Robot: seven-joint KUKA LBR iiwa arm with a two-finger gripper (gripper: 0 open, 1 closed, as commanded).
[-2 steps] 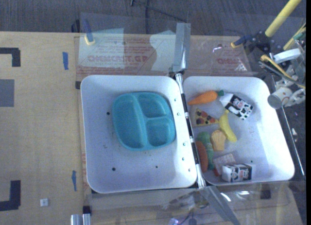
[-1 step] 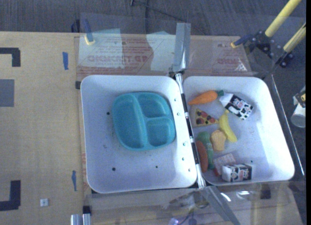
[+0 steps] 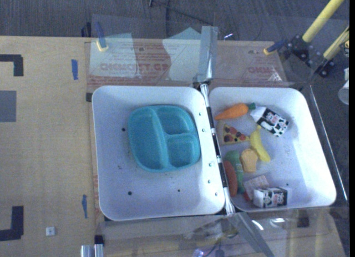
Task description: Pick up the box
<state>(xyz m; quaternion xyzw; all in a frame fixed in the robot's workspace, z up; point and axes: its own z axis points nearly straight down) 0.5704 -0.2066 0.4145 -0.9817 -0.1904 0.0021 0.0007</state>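
Since the arm reached in from the view's right, the box (image 3: pixel 270 197) sat on its side of the bench: near-right part of the right bin (image 3: pixel 310 139), close to the near wall, lying flat, long axis roughly across the view. A pinkish packet (image 3: pixel 256 184) touched its far-left corner, so that side was crowded while the right side was open. Further back lay a banana (image 3: pixel 259 145), pizza slice (image 3: pixel 233 134), carrot (image 3: pixel 233 111) and a cow-print carton (image 3: pixel 272 121), a plausible false target. The left bin (image 3: pixel 111 184) held a blue divided plate (image 3: pixel 165 137). How wide the gripper stood, or whether it carried anything, couldn't be told. Best guess: it should come down from above and close across the box's short axis.
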